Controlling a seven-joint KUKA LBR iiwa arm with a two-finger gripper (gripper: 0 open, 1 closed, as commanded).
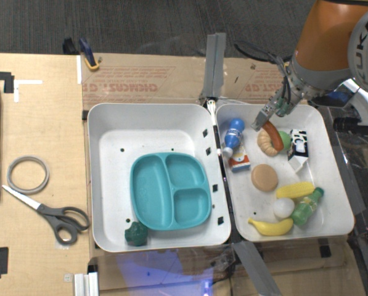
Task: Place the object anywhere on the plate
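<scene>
Claw (pixel 267 116) first: it hangs over the far part of the right-hand shallow white plastic bin (pixel 338 184), its thin fingers angled down toward the left, and whether they are spread or pressed together cannot be told from this slanted view. Nothing is visibly between them. Just below the tips lies a hot dog toy with a red sausage in a tan bun (pixel 270 138), close to the claw but with no visible grip on it.

Going from the near edge of that bin outward: a yellow plastic banana (pixel 271 227) lies at the front, with a white egg-shaped ball (pixel 283 208) and a green plastic bottle (pixel 307 206) just behind it. A second yellow piece (pixel 294 190) (its exact kind is hard to tell) sits beside the bottle's cap. Farther back is a round tan bun-like disc (pixel 264 178), then a small red and white carton (pixel 240 161), a blue and white bottle (pixel 233 134) lying along the left wall, and a black and white box (pixel 298 145) near the right wall.

In the left-hand white bin (pixel 103 165), a dark green lumpy toy (pixel 136 234) sits in the near corner, touching the near edge of the teal three-compartment plastic plate (pixel 170 190), which holds nothing.

On the tan tabletop (pixel 36 128) to the left lie grey-handled scissors (pixel 51 214) and, farther back, a ring of clear tape (pixel 28 173).
</scene>
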